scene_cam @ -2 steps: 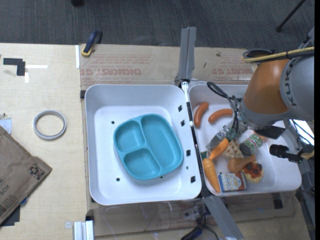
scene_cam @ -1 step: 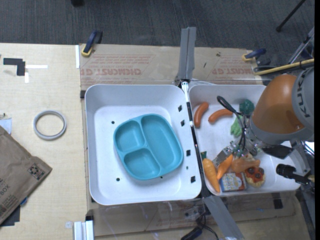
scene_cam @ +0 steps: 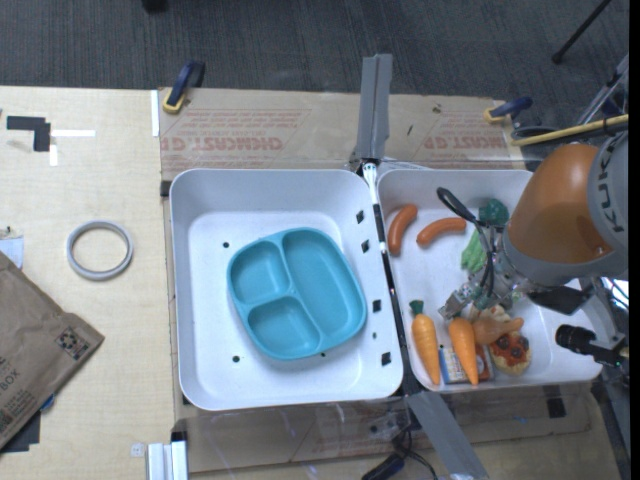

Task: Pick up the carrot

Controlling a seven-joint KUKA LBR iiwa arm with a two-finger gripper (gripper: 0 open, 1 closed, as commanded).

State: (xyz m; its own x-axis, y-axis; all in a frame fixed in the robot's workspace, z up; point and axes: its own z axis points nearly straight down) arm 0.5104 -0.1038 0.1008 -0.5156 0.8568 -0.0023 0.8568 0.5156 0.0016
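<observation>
Hand (scene_cam: 478, 296) fingers' state unclear

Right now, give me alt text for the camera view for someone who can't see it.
The gripper hangs low in the right bin, just above two carrots lying side by side among two sausages and other toy food. The left bin holds a blue divided plate.

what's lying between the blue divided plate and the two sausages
In the camera view, just the bins' adjoining white walls separate the blue plate from the sausages.
</observation>
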